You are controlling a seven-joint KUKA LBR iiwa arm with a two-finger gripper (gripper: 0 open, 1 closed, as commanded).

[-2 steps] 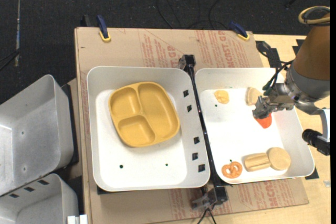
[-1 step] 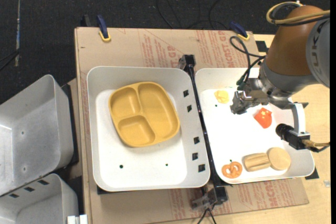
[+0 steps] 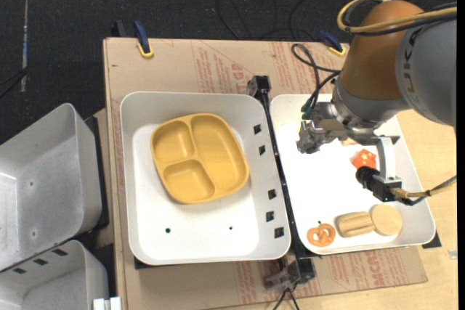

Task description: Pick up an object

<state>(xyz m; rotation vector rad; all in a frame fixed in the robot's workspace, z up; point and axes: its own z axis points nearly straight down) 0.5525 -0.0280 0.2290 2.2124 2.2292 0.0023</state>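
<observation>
- Arm (image 3: 396, 54) reaches in from the right, over the right bin (image 3: 290, 178).
- Gripper (image 3: 314, 136) sits over the bin's upper left; can't tell how it's set.
- Small orange-red piece (image 3: 363, 158) just right of it, mid-bin.
- Wooden peg (image 3: 369, 223) and pretzel (image 3: 321, 234) along the near edge, touching.
- Yellow divided plate (image 3: 197, 157) in the left bin (image 3: 145, 229).

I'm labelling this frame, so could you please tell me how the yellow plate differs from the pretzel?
The yellow plate lies in the left bin, the pretzel in the right bin. The plate is far larger. It is plain yellow with three compartments; the pretzel is orange-brown and looped. Both lie flat.
</observation>
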